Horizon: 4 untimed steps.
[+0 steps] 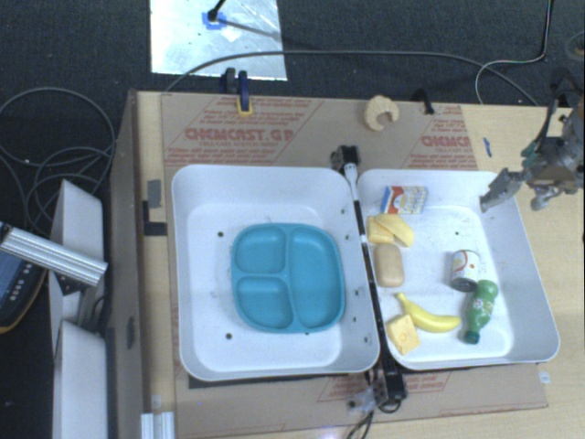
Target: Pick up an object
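Observation:
The right bin [526, 273] holds several small items: a red, white and blue carton [404, 199], yellow wedge pieces [390, 231], a tan block [390, 265], a small can [464, 268], a green bottle [479, 309], a banana [428, 316] and a yellow wedge [403, 334]. My gripper [518, 196] hangs over the bin's far right corner, above and to the right of the can. It is open, with nothing between its fingers. The arm enters at the right edge.
The left bin [196, 245] carries a blue divided plate [288, 277]. A tan pastry-like toy [381, 112] lies on the bench behind the bins. A blue and yellow clamp [242, 90] sits at the bench's back edge. Cables run across the dark floor.

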Each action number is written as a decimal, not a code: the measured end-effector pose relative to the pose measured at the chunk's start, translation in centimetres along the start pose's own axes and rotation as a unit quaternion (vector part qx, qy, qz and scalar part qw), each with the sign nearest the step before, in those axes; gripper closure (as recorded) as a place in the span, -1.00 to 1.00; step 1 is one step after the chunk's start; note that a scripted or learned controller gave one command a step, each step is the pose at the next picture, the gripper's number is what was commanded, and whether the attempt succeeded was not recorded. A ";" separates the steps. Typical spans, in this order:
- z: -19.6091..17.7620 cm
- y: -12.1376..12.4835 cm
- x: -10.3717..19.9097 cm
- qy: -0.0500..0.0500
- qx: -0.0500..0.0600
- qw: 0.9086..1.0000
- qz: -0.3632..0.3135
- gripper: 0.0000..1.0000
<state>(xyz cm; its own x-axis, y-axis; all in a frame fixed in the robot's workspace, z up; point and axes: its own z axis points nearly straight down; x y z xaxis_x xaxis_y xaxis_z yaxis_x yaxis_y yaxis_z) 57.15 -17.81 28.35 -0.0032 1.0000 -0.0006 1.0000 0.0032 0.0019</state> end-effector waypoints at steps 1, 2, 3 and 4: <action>9.0 -1.4 1.2 0.000 0.001 1.000 0.001 -1.00; 13.6 -2.9 -0.4 0.000 0.001 1.000 0.001 -1.00; 19.8 -3.6 -0.4 0.000 0.000 1.000 0.001 -1.00; 19.9 0.8 3.5 0.000 0.000 1.000 0.000 -1.00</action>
<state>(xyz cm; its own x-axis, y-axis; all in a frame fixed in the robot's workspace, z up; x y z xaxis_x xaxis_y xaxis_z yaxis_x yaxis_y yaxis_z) 58.01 -14.32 8.49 -0.0041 1.0000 0.0002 1.0000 0.0041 0.0027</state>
